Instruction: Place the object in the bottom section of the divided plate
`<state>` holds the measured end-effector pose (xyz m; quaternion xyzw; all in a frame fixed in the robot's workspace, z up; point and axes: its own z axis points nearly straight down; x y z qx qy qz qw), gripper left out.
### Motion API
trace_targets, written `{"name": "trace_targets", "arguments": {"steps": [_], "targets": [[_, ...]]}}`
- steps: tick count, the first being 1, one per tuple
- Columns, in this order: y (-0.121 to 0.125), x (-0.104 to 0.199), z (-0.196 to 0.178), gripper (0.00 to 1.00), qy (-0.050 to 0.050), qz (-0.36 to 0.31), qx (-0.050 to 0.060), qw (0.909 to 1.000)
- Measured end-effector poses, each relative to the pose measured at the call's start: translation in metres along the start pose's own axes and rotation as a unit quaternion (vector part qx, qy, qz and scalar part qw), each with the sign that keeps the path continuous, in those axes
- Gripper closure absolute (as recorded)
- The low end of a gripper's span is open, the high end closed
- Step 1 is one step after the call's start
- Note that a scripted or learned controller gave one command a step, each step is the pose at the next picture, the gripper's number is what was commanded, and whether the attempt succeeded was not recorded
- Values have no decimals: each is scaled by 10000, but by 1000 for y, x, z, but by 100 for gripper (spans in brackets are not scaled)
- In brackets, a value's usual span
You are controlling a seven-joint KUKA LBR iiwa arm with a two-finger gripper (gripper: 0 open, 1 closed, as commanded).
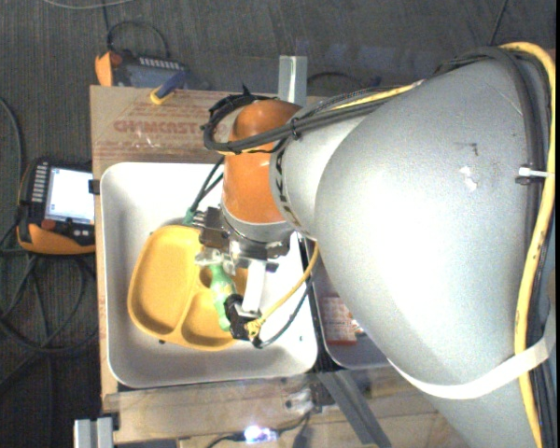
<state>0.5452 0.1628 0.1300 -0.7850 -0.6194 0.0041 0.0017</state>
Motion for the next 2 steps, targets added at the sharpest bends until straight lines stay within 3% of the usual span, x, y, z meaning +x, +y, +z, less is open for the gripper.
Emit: {"name": "trace_targets", "arguments": {"steps": [1,2], "targets": [[3,46,-226,100,-11,74,-33,10000],[-64,55,-136,100,-5,476,-18,9989]]}}
